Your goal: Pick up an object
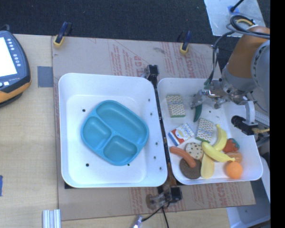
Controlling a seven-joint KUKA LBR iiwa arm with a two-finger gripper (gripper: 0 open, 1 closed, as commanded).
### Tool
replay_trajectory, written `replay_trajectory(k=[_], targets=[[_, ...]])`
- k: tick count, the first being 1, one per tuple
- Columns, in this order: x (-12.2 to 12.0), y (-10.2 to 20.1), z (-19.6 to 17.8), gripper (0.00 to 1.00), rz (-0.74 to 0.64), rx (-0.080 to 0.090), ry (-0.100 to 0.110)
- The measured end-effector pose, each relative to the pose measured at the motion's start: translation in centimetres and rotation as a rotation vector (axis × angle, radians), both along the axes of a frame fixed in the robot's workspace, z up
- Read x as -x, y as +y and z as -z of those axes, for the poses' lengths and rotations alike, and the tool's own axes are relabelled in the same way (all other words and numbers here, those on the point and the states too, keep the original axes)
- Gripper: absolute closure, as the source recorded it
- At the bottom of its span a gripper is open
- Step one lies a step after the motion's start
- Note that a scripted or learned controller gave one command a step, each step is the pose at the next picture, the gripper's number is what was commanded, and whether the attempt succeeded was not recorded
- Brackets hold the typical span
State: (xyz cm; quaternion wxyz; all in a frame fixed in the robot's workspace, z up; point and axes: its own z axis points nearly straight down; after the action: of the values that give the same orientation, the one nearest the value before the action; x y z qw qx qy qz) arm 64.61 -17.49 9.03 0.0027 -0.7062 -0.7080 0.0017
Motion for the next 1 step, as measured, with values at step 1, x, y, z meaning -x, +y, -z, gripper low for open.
replay_trajectory(k=[1], targets=[[0.41,3.7,0.02,0.0,-0.003,0.001,0.0]])
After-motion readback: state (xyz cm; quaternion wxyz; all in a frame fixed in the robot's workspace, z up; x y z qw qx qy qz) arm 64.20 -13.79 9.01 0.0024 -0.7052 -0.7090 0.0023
